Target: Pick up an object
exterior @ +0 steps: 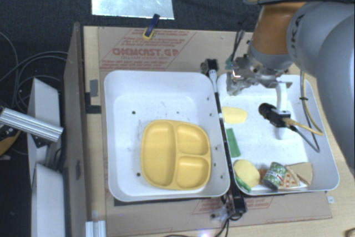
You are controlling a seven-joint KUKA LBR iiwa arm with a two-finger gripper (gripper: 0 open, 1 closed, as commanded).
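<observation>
The pincer (237,85), its grip state impossible to tell, hung right of frame centre; the pale yellow piece (234,115) lay just below, long axis sideways.

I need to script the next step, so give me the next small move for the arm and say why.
Probably shift the gripper a little toward the near side of the right bin and lower it over the pale yellow object. The gripper hangs above the bin's far left corner. That object lies just in front of it, apart from the green strip, so it looks like the closest uncluttered target.
</observation>
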